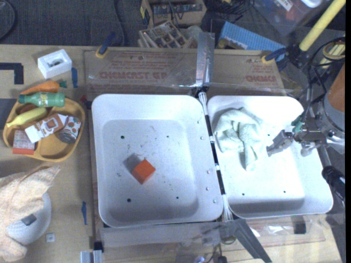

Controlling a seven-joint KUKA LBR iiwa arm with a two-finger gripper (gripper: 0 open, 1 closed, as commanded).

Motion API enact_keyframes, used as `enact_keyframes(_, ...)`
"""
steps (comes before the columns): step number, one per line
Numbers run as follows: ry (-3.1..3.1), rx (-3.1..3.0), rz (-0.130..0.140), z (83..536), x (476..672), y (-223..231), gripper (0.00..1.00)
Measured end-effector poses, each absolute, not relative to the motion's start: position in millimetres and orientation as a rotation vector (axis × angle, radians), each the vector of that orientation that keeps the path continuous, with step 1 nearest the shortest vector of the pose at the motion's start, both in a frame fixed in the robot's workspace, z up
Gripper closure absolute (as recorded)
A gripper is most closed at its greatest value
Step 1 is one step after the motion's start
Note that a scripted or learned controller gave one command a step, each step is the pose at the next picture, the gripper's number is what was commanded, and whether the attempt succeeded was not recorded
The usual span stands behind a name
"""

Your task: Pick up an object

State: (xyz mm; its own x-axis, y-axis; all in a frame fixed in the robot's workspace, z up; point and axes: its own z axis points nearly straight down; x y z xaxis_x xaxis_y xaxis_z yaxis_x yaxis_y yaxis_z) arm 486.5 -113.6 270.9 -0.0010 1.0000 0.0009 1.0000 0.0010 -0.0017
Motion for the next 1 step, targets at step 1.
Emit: enact_keyframes(1, -2.221, -2.217, 0.002, 195.2, 543.9, -113.1, 0.00)
